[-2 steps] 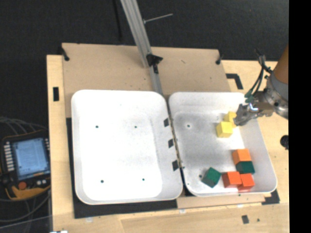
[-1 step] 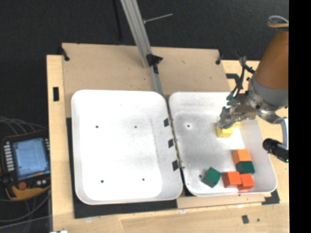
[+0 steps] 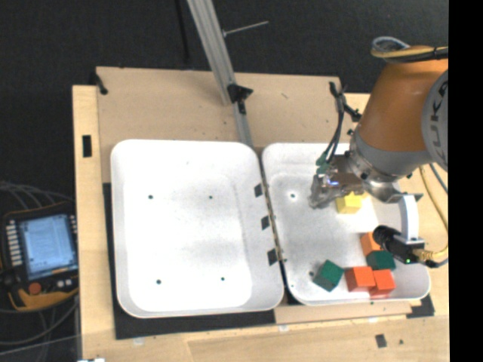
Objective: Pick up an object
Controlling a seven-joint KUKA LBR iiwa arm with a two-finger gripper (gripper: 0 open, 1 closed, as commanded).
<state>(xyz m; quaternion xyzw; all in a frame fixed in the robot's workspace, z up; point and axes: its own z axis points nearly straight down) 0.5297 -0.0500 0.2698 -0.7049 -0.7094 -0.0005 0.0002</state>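
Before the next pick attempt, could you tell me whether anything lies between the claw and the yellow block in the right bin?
Nothing visible does. The claw hangs in the right bin directly beside the yellow block, which lies just to its right. The green block and orange blocks sit apart, nearer the front.

Wooden bench [image 3: 189, 100] on dark carpeted floor [image 3: 90, 21].

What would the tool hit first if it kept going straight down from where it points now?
Most likely the bare white floor of the right bin. The tool points down beside a yellow block, which it might graze, though depth is hard to judge from above.
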